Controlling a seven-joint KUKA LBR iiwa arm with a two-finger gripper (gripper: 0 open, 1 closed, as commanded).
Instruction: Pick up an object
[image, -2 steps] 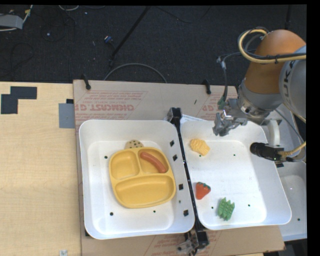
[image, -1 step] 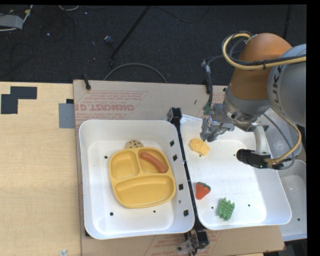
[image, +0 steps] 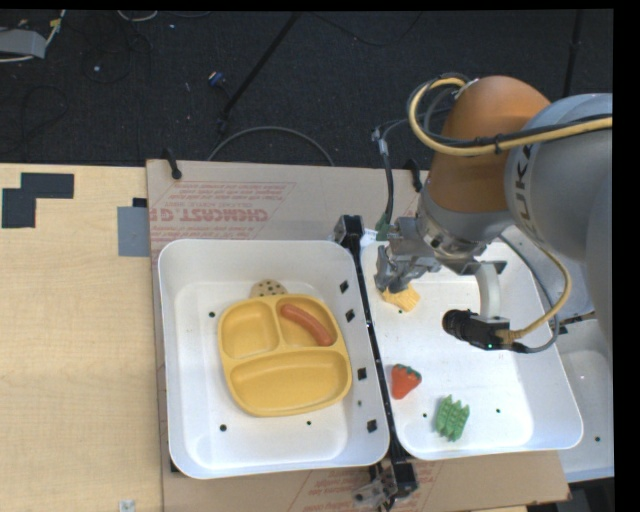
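The gripper (image: 398, 285) hangs over the right bin's (image: 545, 425) near-left corner, its fingers seemingly clenched on a yellow cheese-like piece (image: 403, 298), partly hidden. A toy strawberry (image: 404, 381) and green toy (image: 451, 417) lie apart, nearer the front rim.

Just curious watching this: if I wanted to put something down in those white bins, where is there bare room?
Right white bin: bare floor right of the green toy and red strawberry. Crowded under the gripper by the yellow piece. Left white bin: narrow margins around the yellow divided plate.
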